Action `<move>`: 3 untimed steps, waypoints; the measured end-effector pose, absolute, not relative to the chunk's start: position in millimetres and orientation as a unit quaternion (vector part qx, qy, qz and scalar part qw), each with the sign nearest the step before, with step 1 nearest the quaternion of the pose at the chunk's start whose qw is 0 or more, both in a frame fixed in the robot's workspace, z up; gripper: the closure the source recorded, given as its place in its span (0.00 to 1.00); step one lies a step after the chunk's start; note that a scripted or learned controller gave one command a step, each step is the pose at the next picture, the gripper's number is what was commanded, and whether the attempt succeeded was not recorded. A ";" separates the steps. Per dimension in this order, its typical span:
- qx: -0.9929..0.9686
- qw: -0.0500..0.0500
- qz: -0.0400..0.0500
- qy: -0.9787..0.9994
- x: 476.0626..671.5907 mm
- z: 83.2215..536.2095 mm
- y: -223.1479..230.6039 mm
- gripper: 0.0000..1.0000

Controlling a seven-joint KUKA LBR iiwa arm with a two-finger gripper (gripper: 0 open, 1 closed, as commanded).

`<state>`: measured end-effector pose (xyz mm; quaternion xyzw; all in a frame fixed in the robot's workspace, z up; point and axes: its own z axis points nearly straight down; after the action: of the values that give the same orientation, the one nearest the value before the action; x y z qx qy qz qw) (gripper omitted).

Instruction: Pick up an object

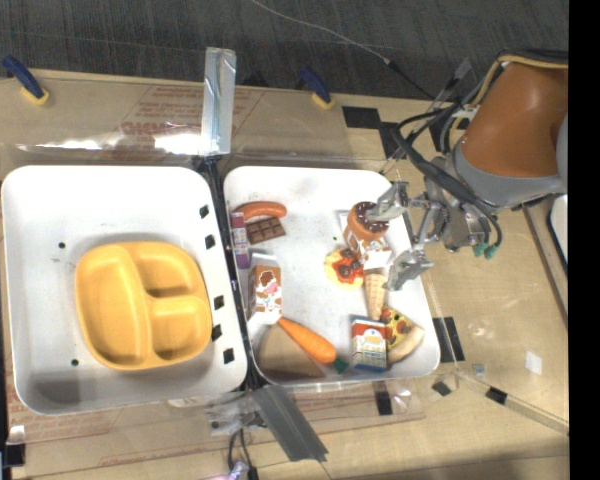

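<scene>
White right bin (310, 183) | fingers (405, 236) spread at its right wall, pinching nothing | donut (365, 220) just beside them | risk: crowded toys, fingers snag wall or ice-cream cone (376, 290)

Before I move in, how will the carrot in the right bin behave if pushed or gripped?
The carrot looks round and tapered, so a push would probably swing it in an arc. Its glossy skin may slip between fingers. It leans on a brown wedge, so it could slide off.

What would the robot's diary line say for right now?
arm: over right bin | end effector: beside donut | tray: left bin
</scene>
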<state>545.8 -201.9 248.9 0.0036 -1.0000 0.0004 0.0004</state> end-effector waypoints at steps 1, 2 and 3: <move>-0.117 -0.008 0.002 -0.993 525.1 112.8 -209.7 0.00; -0.112 -0.023 0.006 -0.993 503.2 107.1 -194.6 0.00; -0.055 -0.034 0.015 -0.998 493.6 109.5 -136.0 0.00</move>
<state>493.6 -136.0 109.5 -0.0554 -0.9978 0.0148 -0.0343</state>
